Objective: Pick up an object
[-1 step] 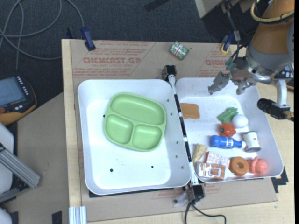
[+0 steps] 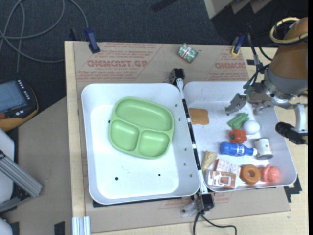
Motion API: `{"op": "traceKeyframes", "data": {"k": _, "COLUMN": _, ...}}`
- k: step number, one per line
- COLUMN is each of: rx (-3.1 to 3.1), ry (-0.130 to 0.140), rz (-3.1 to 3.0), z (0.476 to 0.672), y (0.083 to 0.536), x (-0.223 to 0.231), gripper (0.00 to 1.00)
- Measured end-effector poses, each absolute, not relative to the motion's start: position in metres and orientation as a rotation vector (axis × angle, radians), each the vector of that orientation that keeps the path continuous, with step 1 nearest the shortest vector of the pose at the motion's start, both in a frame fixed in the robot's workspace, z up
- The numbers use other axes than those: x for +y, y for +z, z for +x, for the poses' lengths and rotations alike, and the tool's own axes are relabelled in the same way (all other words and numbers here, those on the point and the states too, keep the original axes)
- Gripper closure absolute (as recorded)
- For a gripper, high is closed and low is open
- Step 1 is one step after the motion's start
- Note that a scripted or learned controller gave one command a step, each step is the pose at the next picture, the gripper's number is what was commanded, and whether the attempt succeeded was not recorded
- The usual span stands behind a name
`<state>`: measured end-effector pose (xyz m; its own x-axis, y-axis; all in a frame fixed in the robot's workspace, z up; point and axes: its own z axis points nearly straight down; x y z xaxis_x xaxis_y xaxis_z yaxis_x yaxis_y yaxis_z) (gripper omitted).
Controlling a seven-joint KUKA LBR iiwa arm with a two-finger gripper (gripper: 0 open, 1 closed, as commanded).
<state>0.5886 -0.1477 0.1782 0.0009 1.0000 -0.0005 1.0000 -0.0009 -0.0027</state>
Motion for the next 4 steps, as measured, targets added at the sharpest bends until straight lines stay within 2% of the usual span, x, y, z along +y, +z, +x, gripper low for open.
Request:
{"op": "traceKeyframes", "data": {"k": 1, "rx": -2.22, "ry": -0.005, "rz": -2.214, "z": 0.573, "y": 0.085, "x": -0.164, "gripper": 0.0}}
{"op": "traceKeyframes", "data": {"k": 2, "rx": -2.219, "ry": 0.001, "rz": -2.22, "z": 0.554, "y": 0.084, "x": -0.15, "gripper": 0.0}}
{"op": "traceKeyframes", "data": {"k": 3, "rx": -2.22, "ry": -0.001, "rz": -2.222, "z": 0.555, "y": 0.094, "x": -0.15, "gripper": 1.0}}
{"op": "traceKeyframes", "data": {"k": 4, "rx": -2.224, "ry": -0.004, "rz": -2.22, "z": 0.599, "y": 0.185, "x": -0.068, "gripper": 1.0}}
